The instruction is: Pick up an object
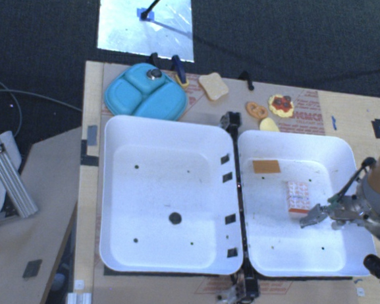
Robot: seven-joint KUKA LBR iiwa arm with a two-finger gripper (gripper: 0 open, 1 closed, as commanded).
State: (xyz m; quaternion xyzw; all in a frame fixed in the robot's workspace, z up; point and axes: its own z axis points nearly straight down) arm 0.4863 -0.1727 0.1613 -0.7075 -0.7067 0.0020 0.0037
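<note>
The right bin [339, 260] holds a small red-and-white patterned box [298, 196] near its middle and a flat brown rectangle [266, 166] towards its back left. A small dark round piece [175, 217] lies on the floor of the left bin [117, 194]. My gripper [323, 221] reaches in from the right edge and hangs low over the right bin, just right of and slightly nearer than the patterned box. Its fingers stand apart with nothing between them. The left fingertip [307, 220] is close to the box's near right corner, apart from it.
Behind the bins on the bench lie a blue divided plate [145, 92], a toast slice [213, 86], a pretzel [256, 109], a small tart [281, 105] and a yellow piece [268, 124]. A black divider [235, 198] runs between the bins.
</note>
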